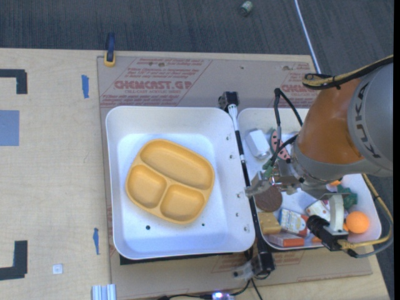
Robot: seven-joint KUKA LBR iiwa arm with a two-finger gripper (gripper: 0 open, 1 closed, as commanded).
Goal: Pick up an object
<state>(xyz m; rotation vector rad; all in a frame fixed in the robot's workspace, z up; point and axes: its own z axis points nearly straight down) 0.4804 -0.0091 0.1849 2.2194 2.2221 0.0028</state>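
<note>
Behind bins, "CHEMCAST" board [153, 84] (red print)

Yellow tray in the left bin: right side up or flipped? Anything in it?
Right side up, nothing in it. The yellow tray lies flat in the left bin, with its three hollow compartments facing the camera, all bare.

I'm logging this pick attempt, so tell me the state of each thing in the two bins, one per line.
Yellow three-compartment plastic plate: lying flat, right way up, in the left white bin.
Round brown disc: lying in the right white bin, just below the arm's wrist.
Orange ball: resting near the right bin's right wall.
White rectangular block: lying near the right bin's far left corner.
Gripper: low over the right bin, jaws hidden.
</note>
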